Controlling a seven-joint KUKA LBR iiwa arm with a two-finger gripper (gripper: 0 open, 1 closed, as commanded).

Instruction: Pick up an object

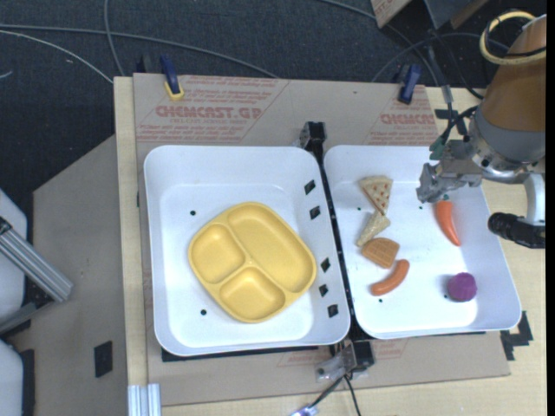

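Note:
The right bin (486,319) holds several toy foods. An orange carrot (449,224) lies near the bin's right side, pointing down and to the right. My gripper (436,187) sits low in the bin right at the carrot's upper end, and its body hides whether it touches the carrot. To the left are a tan wedge (377,193), a paler wedge (373,227), a brown bun-like piece (380,251) and an orange sausage (390,277). A purple ball (461,287) rests at the lower right.
A yellow divided plate (251,260) lies in the left bin (165,232). A black divider with clips (323,224) runs between the bins. The arm's grey and orange wrist (516,94) looms over the right bin's upper right corner.

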